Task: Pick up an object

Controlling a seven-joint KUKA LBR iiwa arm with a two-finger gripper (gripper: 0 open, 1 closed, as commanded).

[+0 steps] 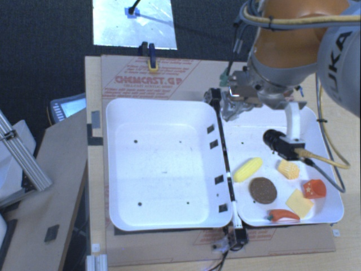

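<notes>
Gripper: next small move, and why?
Probably shift toward the near end of the right bin and descend. The gripper sits at the bin's far left corner over bare floor, while the toys cluster at the near end: yellow corn, brown disc, cheese wedge, red piece. The corn lies closest, so it looks the easiest target.

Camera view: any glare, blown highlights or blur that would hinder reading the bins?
Camera view: the silver sheet at top glares brightly; the left bin is nearly blown out, its floor detail washed; the right bin's toy foods, such as the brown disc, read clearly; the arm looks soft, the tool murky in shadow.
</notes>
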